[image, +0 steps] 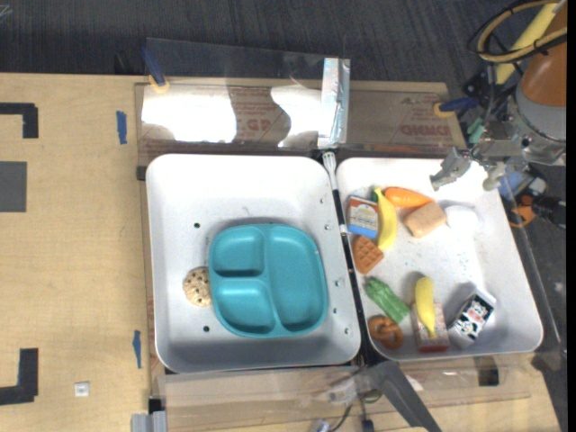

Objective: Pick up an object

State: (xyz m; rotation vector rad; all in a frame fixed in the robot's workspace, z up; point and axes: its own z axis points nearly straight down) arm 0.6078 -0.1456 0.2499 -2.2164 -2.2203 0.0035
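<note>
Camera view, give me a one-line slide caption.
Gripper hovers above toy food in the right bin; teal tray fills the left.

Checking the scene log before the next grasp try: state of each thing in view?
gripper: above right bin's far edge, nothing between its fingers
teal divided plate: flat in left bin
cookie: left bin, touching plate's left edge
two bananas: lying in right bin
milk carton: on its side, right bin
</note>
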